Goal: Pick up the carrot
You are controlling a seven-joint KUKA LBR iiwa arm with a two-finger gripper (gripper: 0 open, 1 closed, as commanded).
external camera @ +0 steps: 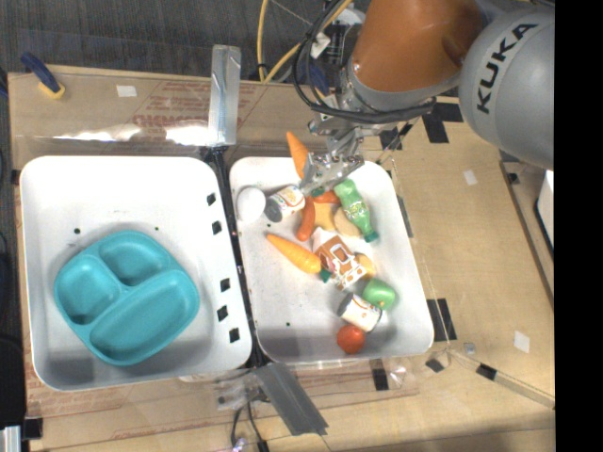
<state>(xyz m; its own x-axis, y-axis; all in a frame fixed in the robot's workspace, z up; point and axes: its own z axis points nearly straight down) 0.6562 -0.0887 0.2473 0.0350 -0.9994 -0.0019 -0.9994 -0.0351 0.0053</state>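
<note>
The desk (471,252) carries two shallow white bins side by side, taped down along their edges, likely so they do not slide when the arm pushes on them. The arm (509,55) comes in from the right, its orange band (410,36) hanging over the far edge of the right bin (283,318), which holds all the loose toy food. The left bin (57,186) holds a teal divided plate (127,295) and nothing loose, so it reads as the drop-off side.

The end effector (330,166) hangs low over the far end of the right bin, above the top of the pile. Whether it is apart or together I cannot tell; cables and metal parts crowd that spot.

The carrot (293,253) lies flat on the bin floor, left of the pile, its tip pointing to the far left, apart from the end effector. A second orange piece (298,153) leans on the far wall just beside the end effector; it may be another carrot. The pile includes a green bottle (354,210), a small carton (341,262) and a red tomato (350,339). Several pieces overlap, so their outlines are hard to separate.
</note>
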